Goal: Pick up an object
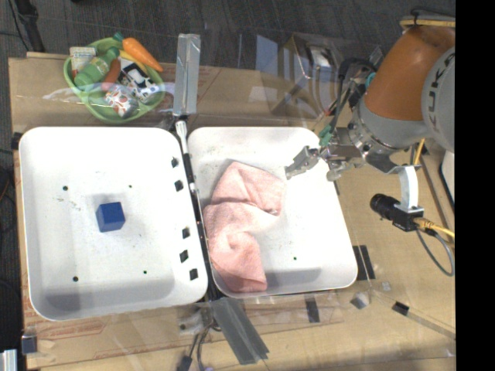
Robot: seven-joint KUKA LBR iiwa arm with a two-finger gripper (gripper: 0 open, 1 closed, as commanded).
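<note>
A crumpled pink cloth (240, 222) lies in the right bin (317, 246), spread from its middle down to the front left corner. In the left bin (46, 207) a small blue cube (110, 216) sits alone near the middle. My gripper (317, 166) hangs over the right bin's upper right part, just right of the cloth's top edge and apart from it. It is open, and nothing shows between its fingers.
A green bowl (116, 83) with toy food and small packets stands on the bench behind the left bin. A grey divider strip (188, 76) runs between the bins at the back. Tape scraps (240, 331) lie in front of the bins.
</note>
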